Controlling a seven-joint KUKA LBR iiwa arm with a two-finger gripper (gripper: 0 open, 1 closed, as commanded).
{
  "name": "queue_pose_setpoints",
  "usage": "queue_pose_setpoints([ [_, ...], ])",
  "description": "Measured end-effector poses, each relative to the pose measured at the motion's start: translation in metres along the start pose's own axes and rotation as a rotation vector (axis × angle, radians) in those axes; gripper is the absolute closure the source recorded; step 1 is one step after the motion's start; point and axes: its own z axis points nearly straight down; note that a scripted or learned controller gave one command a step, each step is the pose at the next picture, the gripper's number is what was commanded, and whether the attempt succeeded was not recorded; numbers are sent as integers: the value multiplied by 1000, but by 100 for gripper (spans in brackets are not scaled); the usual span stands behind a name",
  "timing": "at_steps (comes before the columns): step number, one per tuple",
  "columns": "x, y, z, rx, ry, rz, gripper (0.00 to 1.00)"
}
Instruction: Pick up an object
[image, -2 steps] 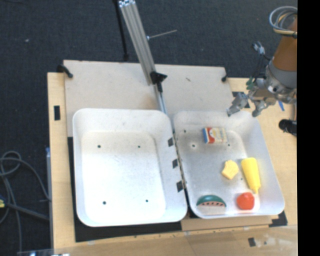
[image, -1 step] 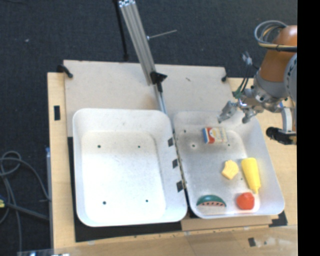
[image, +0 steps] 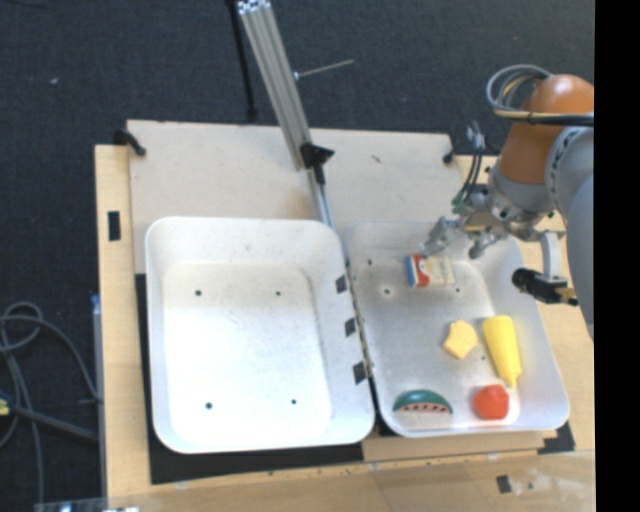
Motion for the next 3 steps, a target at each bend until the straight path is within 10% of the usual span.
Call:
queue_pose_setpoints([
  [1,-2,2,-15,-7,-5,-3,100],
  [3,-6,-2,-128,-10,-1,1,100],
])
